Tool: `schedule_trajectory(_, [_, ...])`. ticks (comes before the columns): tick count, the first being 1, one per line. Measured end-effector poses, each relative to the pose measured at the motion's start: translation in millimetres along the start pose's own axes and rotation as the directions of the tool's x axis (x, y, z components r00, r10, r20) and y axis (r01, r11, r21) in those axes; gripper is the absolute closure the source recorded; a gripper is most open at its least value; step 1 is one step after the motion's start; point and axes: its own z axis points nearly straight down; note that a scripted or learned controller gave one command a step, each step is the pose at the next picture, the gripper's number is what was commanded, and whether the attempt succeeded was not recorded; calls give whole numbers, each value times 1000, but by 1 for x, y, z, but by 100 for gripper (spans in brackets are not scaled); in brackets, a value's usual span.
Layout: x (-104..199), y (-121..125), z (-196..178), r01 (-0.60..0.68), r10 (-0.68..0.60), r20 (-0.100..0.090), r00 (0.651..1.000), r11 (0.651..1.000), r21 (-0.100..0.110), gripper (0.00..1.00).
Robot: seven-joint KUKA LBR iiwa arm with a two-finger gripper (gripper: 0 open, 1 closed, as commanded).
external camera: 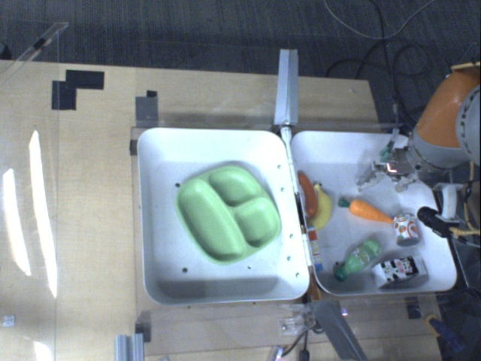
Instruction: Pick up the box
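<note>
Nearest the camera, along the front wall of the right bin (451, 280), lies the box (400, 271), a small white carton with dark markings, resting flat in the front right corner. Just left of it a green bottle (356, 259) lies on its side, its cap pointing toward the bin's front left corner. Behind the box, a small red-and-white can (406, 229) stands near the right wall, and an orange carrot (370, 211) lies beside it, tip toward the can. A banana (322, 205) and a red sausage-shaped item (307, 194) rest against the left wall.

Over the bin's back right area hangs the jaws (390, 167), well apart from the box, with nothing seen between them; how far they are open cannot be told. The arm's orange band (440, 115) rises at the right.

On the counter (83, 201), the left bin (150, 224) holds a green divided tray (228, 213) lying in its middle.
</note>
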Motion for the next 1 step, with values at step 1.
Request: schedule_trajectory(1, [68,51,1,-27,27,-1,1000,1000,1,0])
